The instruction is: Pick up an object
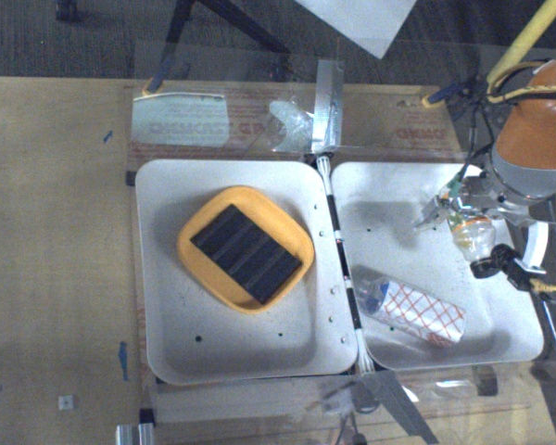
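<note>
An orange pad (246,248) with a dark ribbed top lies flat, turned at an angle, in the middle of the left bin (162,341). A clear packet (414,310) with a red criss-cross print lies on its side at the near end of the right bin (389,193).

A robotics lab: a wooden bench (56,248) with two white bins (167,341), an office chair base (167,7) on carpet
</note>
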Action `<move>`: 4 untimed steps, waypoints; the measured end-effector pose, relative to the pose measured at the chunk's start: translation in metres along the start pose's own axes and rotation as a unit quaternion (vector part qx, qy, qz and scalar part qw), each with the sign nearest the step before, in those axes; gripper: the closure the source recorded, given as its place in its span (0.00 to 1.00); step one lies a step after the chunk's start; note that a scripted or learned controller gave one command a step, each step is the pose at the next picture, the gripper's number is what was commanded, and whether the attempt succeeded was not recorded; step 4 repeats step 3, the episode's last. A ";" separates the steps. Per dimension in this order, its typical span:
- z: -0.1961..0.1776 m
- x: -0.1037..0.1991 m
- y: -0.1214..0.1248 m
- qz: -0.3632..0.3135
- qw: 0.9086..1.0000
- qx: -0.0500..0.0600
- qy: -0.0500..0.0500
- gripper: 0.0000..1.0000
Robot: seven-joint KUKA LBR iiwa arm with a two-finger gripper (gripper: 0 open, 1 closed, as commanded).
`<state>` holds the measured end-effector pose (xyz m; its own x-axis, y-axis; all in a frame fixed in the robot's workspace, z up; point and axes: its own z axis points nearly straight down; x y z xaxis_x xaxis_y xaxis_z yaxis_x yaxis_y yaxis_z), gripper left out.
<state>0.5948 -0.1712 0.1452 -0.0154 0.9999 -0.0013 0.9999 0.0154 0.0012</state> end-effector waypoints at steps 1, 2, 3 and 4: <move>0.059 -0.014 0.034 -0.047 0.999 -0.002 -0.001 0.00; 0.048 -0.015 0.035 -0.046 0.999 -0.004 -0.001 1.00; -0.034 0.011 0.073 -0.115 0.993 -0.001 0.000 1.00; -0.034 0.011 0.073 -0.115 0.993 -0.001 0.000 1.00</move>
